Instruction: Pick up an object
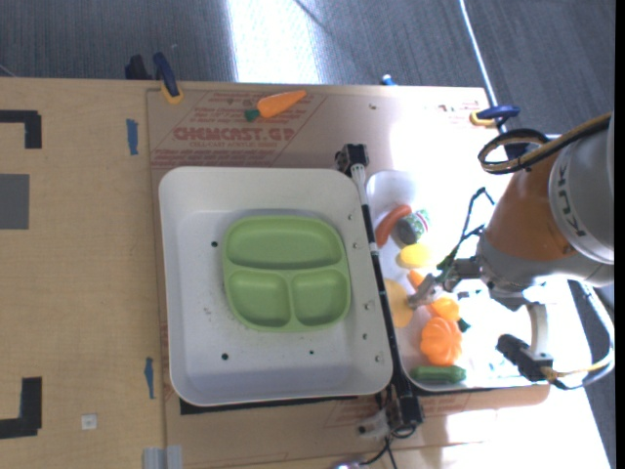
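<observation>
Reaching in from the right, the gripper sits low over the right bin, its metal fingers pointing left toward the toys piled along that bin's left side. Glare washes out much of this bin, and whether the fingers are spread or closed cannot be told; nothing is clearly seen between them. Behind the gripper the arm's orange band and grey body fill the right of the scene, with black cables looping around it.

Just beside the fingertips lies a small orange piece, and nearer still a rounder orange toy. At the near edge of the bin a green cucumber-like toy lies flat. Farther back, a yellow toy rests close to the divider, and beyond it a red toy lies next to a small round item with red and green markings.

The left bin holds a green divided plate with three compartments, lying flat in the middle. Far from both bins, on the cardboard sheet under them, a toy carrot lies alone. Blue clamps grip the sheet's far edge.
</observation>
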{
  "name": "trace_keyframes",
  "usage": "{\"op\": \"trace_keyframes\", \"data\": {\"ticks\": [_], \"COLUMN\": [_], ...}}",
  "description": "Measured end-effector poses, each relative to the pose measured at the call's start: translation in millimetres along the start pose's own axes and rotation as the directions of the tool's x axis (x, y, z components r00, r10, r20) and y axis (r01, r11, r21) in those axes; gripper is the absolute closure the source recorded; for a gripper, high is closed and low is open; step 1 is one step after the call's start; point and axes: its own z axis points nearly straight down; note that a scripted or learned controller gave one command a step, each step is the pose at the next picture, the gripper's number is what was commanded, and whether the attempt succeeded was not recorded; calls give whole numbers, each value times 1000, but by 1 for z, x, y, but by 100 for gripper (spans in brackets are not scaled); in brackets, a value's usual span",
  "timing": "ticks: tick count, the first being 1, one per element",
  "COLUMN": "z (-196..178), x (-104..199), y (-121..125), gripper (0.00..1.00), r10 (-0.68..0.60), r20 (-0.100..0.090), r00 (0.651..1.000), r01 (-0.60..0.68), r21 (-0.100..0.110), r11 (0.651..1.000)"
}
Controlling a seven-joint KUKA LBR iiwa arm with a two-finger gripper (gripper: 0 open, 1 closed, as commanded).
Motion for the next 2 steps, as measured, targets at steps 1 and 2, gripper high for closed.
{"op": "trace_keyframes", "data": {"ticks": [1,2], "z": [-2,0], "x": [0,-3], "y": [-32,9], "gripper": [0,0], "r10": [-2,-2], "r20": [-2,-3], "r00": [1000,1000], "r01": [2,2], "r21": [-14,-1], "r11": [1000,1000]}}
